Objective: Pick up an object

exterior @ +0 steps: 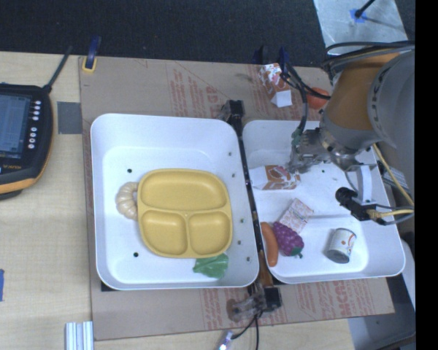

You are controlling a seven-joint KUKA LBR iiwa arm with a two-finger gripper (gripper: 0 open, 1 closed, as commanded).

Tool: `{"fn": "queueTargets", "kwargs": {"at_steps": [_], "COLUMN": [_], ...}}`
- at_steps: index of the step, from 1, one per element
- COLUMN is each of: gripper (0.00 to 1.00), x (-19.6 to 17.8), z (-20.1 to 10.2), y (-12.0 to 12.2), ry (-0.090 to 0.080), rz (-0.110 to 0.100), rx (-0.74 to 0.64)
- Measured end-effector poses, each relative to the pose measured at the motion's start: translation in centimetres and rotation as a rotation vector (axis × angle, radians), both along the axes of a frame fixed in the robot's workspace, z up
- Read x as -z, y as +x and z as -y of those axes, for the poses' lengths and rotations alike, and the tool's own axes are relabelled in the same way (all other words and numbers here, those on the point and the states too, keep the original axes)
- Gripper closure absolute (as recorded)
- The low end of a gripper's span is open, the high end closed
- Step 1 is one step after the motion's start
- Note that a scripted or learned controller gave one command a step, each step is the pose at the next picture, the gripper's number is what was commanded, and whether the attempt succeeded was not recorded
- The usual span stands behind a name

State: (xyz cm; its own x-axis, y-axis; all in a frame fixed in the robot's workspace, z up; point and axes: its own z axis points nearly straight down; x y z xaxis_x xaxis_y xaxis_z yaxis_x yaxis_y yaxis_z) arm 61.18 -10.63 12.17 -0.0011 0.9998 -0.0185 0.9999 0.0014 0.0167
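An orange-edged control tablet (14,138) lies left, perhaps on wood.

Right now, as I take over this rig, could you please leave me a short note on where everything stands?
Claw: low in the right bin, over the brown-and-white packet; grip state unclear, nothing seen held.
Right bin, near edge: pink-patterned packet, purple grapes, orange carrot, small can on its side.
Left bin: yellow divided tray, a beige item at its left edge, a green item at its near edge.
Done: no pick confirmed.
Left: grasp one object and lift it.
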Motion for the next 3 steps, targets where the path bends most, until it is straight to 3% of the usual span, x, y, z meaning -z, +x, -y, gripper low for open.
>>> {"fn": "queueTargets", "kwargs": {"at_steps": [1, 2, 3], "gripper": [0.00, 0.00, 0.00], "x": [0.1, 2.1, 3.0], "z": [-0.5, -1.0, 0.2], "y": [0.1, 1.3, -4.3], "ry": [0.008, 0.018, 0.018], "rz": [-0.001, -0.019, -0.021], "rx": [-0.005, -0.002, -0.004]}}
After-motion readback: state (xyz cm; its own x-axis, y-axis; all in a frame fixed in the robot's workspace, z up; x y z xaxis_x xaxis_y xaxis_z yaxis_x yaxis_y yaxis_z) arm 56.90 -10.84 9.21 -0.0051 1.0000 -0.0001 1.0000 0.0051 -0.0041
